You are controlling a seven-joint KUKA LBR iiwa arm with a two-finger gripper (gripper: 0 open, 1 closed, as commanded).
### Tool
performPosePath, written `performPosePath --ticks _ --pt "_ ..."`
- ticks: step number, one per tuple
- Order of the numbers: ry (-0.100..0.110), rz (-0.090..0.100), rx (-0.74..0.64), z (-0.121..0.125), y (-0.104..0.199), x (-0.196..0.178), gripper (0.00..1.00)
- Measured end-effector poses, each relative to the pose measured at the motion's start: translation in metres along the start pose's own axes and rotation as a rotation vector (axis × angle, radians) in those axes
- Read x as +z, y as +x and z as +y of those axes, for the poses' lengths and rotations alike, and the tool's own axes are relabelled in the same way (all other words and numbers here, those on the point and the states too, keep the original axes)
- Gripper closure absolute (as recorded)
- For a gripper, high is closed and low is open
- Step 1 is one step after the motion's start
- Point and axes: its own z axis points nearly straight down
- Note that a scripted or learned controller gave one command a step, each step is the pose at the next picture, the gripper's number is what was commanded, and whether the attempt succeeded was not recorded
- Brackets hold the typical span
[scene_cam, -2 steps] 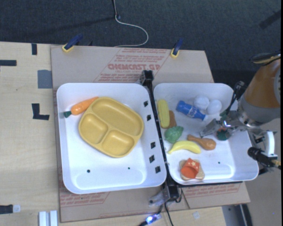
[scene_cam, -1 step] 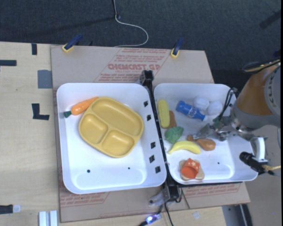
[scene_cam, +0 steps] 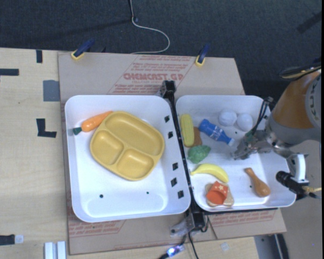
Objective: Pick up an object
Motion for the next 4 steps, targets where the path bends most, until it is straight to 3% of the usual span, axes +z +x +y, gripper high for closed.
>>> performPosePath --ticks 2,3,4 --pt "0.005 -0.004 0.002 -0.009 -0.005 -0.103 1.00" --pt "0.006 -0.004 0.002 -0.008 -0.005 -0.126 1.00" --pt "0.009 -0.003 -0.002 0.009 0.039 -0.117 1.00"
